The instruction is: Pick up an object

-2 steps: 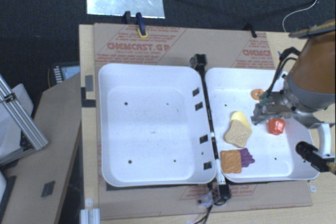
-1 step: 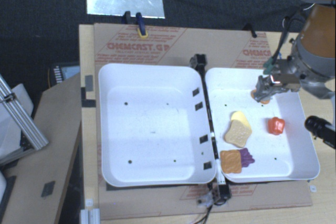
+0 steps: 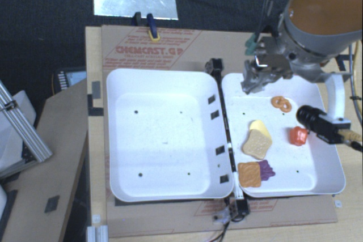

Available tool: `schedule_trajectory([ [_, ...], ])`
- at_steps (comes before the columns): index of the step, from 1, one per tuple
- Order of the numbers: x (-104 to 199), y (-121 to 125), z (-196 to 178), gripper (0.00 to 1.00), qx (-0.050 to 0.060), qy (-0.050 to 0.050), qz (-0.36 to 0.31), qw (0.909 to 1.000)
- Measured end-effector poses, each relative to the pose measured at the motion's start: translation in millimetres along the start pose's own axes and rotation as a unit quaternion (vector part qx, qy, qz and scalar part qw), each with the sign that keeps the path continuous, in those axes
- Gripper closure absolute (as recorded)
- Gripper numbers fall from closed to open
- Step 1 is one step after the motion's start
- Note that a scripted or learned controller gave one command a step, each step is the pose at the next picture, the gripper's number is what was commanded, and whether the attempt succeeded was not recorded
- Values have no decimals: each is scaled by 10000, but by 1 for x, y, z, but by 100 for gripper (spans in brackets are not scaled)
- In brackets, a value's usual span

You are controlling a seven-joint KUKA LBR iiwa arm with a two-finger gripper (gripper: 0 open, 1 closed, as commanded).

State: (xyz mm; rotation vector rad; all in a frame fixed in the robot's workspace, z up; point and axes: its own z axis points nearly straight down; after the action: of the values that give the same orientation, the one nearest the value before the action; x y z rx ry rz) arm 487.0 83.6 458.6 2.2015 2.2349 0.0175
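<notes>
Bearing two white bins (image 3: 164, 79), cardboard bench (image 3: 153, 45), dark carpet (image 3: 45, 8)

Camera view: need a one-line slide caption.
KUKA arm's gripper hovers over the right bin, above a pretzel, bread slice, red piece and purple toy.

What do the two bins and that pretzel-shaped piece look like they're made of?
The left bin and right bin look like thin molded white plastic, matte, with rounded rims. The pretzel seems to be toy plastic or rubber, going by its even orange-brown color, though it is too small to be sure.
</notes>
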Motion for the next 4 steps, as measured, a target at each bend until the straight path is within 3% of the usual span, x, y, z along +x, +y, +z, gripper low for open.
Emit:
schedule_trajectory([
  [1,48,50,29,100,56,-19,34,10000],
  [2,49,-1,-25,100,22,-5,46,10000],
  [3,113,1,-59,100,26,-4,22,10000],
  [4,128,37,-11,100,64,-29,65,10000],
])
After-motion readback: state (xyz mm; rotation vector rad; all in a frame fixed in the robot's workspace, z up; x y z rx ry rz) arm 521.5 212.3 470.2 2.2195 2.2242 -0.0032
